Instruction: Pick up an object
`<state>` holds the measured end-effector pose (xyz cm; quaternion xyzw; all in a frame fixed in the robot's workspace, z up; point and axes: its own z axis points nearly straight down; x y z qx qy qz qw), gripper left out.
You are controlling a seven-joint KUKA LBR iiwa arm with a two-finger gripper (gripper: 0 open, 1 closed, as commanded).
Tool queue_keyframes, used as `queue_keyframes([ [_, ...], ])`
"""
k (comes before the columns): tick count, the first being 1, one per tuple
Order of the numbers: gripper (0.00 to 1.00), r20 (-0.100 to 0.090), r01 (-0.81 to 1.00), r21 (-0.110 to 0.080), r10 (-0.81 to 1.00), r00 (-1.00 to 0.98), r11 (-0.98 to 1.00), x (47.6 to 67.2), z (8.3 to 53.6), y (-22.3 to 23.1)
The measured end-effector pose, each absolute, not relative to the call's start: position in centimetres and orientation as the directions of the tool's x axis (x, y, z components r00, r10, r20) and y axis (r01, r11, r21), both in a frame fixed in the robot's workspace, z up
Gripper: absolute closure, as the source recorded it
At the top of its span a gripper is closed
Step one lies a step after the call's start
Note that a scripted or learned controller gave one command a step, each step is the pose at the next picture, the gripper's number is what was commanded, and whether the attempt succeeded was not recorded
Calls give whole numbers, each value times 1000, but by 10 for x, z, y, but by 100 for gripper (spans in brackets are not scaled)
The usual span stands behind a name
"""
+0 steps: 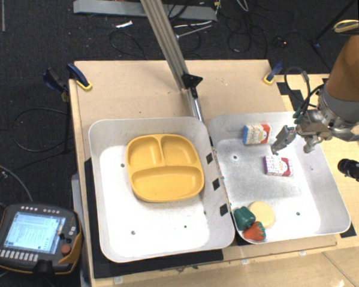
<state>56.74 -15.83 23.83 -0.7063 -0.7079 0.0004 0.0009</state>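
Observation:
My gripper (pixel 296 142) hangs over the right bin (pixel 327 216), near its upper right part, with its two fingers spread apart and nothing between them. Just below and left of the fingertips lies a small pink and white box (pixel 277 166). A blue, white and orange carton (pixel 256 133) lies to the left of the gripper, near the bin's back wall. At the bin's front left corner sit a green block (pixel 244 216), a pale yellow disc (pixel 262 212) and a red and orange piece (pixel 254 231), touching one another.
The left bin (pixel 112 233) holds a yellow divided plate (pixel 164 167). A slanted metal pole (pixel 171 44) runs down to the gap between the bins. A teach pendant (pixel 34 236) lies off the bench at the lower left.

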Motion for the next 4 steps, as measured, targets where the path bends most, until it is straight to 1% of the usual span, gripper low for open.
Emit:
queue_keyframes([
  [1, 0, 1, 1000, -1, 1000, -1, 1, 567, 238, -158],
  [2, 0, 0, 1000, -5, 1000, 0, 0, 564, 195, -158],
  [3, 0, 1, 1000, -6, 1000, 0, 0, 566, 131, -154],
  [4, 0, -8, 1000, 8, 1000, 2, -2, 568, 99, -157],
])
